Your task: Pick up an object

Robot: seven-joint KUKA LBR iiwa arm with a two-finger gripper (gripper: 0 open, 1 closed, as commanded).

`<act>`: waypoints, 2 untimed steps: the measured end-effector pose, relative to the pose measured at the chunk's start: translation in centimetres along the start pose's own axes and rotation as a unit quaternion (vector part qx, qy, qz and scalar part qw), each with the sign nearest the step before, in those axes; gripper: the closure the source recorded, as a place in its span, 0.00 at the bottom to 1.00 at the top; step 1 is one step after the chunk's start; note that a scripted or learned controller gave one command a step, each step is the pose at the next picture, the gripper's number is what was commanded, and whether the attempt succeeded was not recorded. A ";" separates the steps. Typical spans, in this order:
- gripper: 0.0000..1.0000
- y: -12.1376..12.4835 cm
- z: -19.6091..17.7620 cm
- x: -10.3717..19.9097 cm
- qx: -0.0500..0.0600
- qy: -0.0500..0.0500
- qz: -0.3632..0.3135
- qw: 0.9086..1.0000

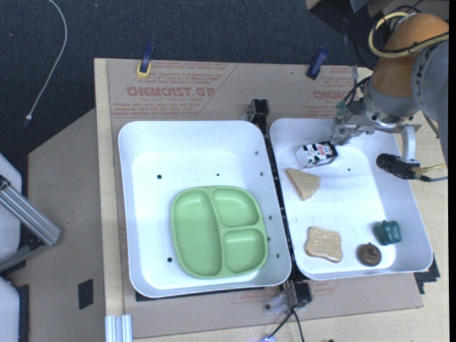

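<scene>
Your claw (340, 132) hovers just right of the black-and-white packet (316, 154); I cannot tell its state. Centre over it before descending.

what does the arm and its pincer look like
The grey metal arm has a rounded orange band above the wrist, with a yellow-and-black cable looping over it. Its small metallic pincer has thin, pale fingers under a grey wrist flange.
</scene>
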State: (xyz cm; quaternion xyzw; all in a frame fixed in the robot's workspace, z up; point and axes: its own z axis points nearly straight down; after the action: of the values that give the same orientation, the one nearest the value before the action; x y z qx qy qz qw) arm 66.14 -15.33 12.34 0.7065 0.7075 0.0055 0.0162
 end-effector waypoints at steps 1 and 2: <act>1.00 0.0 -5.3 0.9 0.013 0.007 0.000 1.000; 1.00 -0.1 -9.9 0.4 0.012 0.006 0.001 1.000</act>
State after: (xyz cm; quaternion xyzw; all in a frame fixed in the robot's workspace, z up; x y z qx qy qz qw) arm 65.71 -14.83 22.26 0.7072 0.7070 0.0017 0.0035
